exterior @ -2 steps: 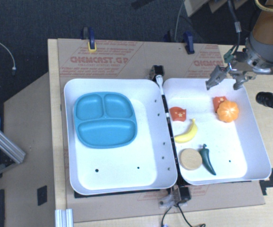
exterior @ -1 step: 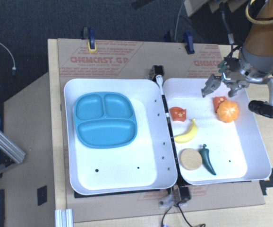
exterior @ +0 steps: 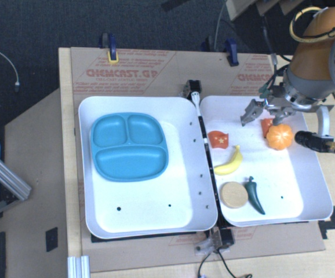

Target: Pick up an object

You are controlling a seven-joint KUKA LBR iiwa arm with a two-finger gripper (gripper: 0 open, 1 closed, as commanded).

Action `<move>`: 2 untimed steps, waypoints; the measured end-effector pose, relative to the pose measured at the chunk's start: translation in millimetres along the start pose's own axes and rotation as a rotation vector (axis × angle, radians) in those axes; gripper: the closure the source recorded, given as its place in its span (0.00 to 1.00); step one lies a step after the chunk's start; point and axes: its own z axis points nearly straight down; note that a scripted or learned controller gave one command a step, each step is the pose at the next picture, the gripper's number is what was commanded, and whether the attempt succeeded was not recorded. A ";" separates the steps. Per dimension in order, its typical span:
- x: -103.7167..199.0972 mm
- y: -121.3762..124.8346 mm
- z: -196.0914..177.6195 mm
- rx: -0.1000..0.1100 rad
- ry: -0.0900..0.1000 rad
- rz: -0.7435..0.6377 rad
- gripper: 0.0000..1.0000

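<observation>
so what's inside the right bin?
In the right bin: red piece, banana, tan disc, dark green pepper, orange fruit. Another red item behind the orange sits partly hidden by the pincer above it.

- The floor (exterior: 69, 10) is dark blue-grey carpet, filling the top and left of the view.
- The bench (exterior: 156, 71) is topped by a brown cardboard-coloured board printed with red lettering along its far edge.
- Two blue clamps (exterior: 110, 46) grip that far edge, one near the left corner, another (exterior: 231, 50) right of the middle.
- A thin pale cable (exterior: 5, 62) curves over the carpet at the far left.
- A lower tan surface (exterior: 31, 138) sits beside the bench's left edge, with a silver metal rail (exterior: 2, 169) slanting across it.
- Dark cables (exterior: 214, 259) hang off the bench's near edge.
- Lighting is even, with soft shadows.
</observation>
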 end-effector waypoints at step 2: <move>-1.3 -2.5 29.7 -0.008 -0.002 0.000 1.00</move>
